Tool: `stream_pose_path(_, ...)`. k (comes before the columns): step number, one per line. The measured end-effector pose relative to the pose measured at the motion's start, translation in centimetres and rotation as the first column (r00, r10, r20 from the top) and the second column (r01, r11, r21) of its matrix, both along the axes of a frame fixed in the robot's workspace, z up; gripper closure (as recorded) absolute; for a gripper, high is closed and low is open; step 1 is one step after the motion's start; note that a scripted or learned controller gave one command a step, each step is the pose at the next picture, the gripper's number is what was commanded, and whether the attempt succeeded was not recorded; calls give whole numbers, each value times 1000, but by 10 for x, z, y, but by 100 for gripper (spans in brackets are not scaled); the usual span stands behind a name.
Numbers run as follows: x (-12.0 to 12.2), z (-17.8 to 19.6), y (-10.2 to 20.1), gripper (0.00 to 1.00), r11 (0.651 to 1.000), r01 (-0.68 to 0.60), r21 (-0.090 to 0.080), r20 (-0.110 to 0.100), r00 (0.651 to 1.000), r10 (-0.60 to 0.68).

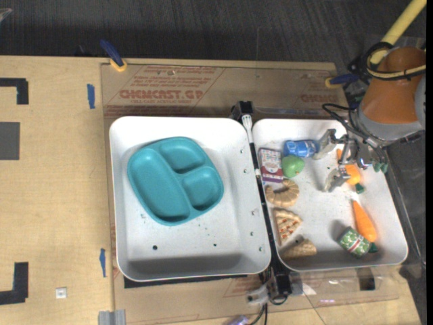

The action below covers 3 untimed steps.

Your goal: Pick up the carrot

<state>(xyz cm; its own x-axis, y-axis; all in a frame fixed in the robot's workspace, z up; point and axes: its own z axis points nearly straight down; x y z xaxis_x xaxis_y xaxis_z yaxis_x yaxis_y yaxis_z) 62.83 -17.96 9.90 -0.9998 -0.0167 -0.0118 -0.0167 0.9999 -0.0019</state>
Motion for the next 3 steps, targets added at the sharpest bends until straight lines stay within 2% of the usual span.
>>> stream_pose_path(1,-23,-10,-27,0,999,48,2,-3,999,-48)
stream_pose_path(2,-18,5,-27,100,999,46,-1,11,999,-46)
stream_pose_path(3,-18,4,-26,0,999,46,-1,9,999,-46)
